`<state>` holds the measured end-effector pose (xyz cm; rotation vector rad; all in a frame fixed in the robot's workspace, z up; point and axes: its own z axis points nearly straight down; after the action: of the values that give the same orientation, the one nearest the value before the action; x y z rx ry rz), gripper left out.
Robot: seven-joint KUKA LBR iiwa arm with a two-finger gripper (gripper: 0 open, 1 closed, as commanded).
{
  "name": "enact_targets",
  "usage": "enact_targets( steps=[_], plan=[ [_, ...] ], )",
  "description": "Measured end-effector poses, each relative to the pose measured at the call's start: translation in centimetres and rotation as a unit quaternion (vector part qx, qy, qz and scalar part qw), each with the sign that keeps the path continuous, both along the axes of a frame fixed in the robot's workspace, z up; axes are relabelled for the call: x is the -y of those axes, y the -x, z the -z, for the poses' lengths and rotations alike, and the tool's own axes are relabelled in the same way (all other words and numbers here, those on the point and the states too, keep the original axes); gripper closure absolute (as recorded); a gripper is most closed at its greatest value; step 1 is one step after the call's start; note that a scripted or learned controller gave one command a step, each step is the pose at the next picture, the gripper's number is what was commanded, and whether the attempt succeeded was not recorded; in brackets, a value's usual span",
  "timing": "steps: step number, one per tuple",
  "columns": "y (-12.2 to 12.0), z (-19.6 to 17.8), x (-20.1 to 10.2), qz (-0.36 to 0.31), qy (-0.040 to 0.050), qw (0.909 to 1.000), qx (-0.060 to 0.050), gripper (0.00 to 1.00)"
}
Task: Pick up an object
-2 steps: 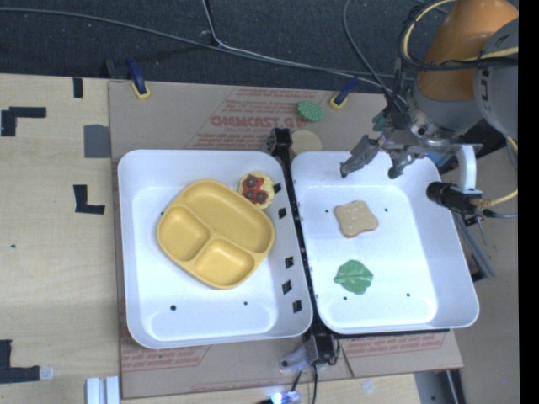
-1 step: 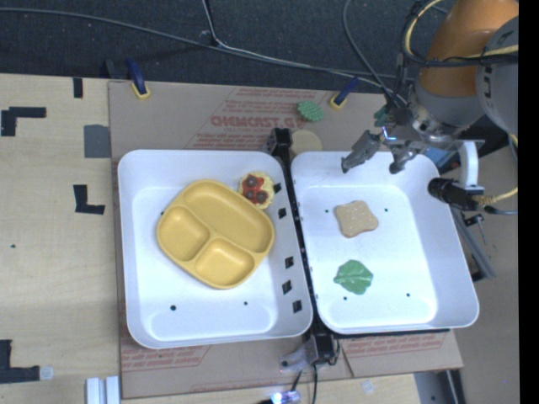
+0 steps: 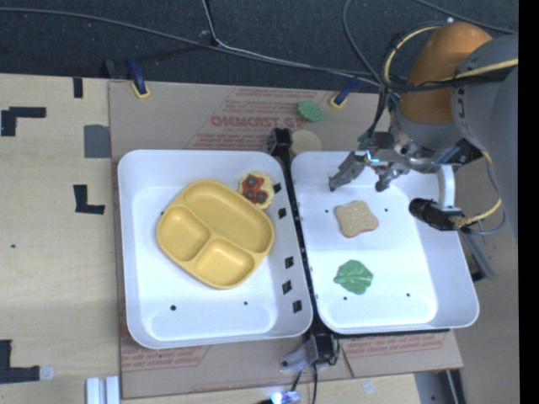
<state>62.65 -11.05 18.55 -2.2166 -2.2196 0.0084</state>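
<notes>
In the right bin [image 3: 438,310] lie a tan slice of toast [image 3: 355,218] and, nearer the front, a green leaf-shaped piece [image 3: 353,276]. My gripper [image 3: 364,180] hangs over the bin's far edge, just above and behind the toast. Its two dark fingers are spread apart and hold nothing. The arm's grey body with the orange band [image 3: 442,66] reaches in from the upper right.
The left bin [image 3: 143,310] holds a yellow divided plate [image 3: 216,233] and a small round red-and-dark item [image 3: 254,188] at the plate's far right corner. A green ridged piece [image 3: 309,110] lies on the cardboard behind the bins. Black cables run across the back.
</notes>
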Motion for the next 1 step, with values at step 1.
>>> enact_targets(
  steps=[1],
  plan=[
    [0.74, 5.50, -0.93, 0.000, -0.0003, 1.0000, 0.000, 0.00]
  ],
)
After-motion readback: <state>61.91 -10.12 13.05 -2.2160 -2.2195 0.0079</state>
